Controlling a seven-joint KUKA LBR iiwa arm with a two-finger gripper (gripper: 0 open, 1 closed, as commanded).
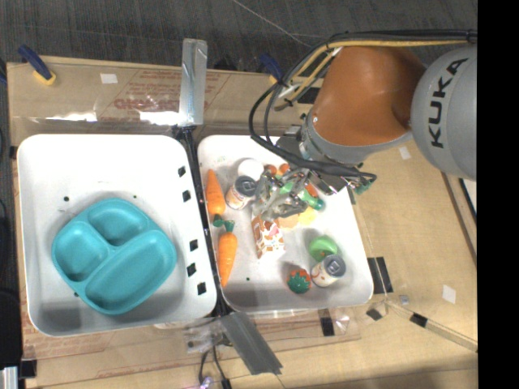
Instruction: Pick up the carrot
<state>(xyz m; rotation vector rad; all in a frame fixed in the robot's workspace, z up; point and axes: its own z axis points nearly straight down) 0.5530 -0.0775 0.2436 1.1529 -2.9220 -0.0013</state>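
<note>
Jaws [284, 194] state unclear (cluttered) | over right bin [349, 294] | carpet floor [97, 10]

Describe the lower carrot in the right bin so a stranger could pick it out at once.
Start at the right bin, the one crowded with small toys under the gripper. Follow its left wall towards the near edge: two orange carrots lie along it, end to end. The lower carrot is nearer the camera, its green top pointing up towards the upper carrot.
</note>
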